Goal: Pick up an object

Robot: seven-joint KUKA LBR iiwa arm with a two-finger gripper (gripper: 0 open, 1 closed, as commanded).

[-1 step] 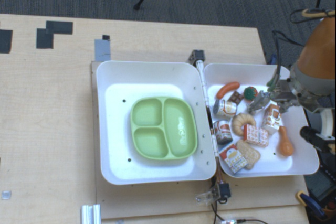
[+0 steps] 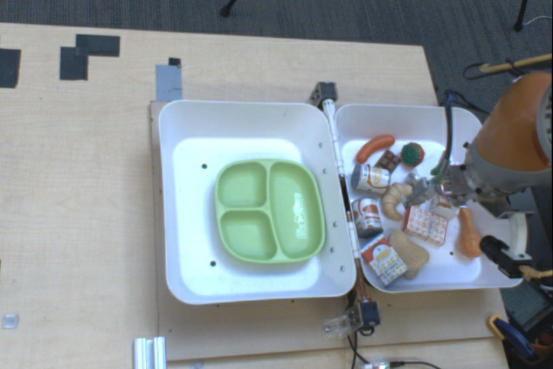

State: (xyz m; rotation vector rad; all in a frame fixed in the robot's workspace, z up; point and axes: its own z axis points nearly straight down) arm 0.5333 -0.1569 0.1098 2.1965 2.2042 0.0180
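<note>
The right white bin (image 2: 380, 127) holds a jumble of small toy foods: a red sausage (image 2: 375, 147) lying aslant near the back, a green ball-like piece (image 2: 412, 154) just beside it, and an orange carrot-shaped piece (image 2: 467, 235) at the right. Small printed cans (image 2: 369, 217) and a tan bread-like piece (image 2: 408, 252) crowd the left and front, touching one another

Arm (image 2: 518, 130) runs off the right edge. Gripper (image 2: 436, 190) is a blur over the right bin (image 2: 467, 121). Package (image 2: 427, 225) label too small to read.

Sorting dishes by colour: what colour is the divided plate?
Light green plate, seen in the camera view.
</note>
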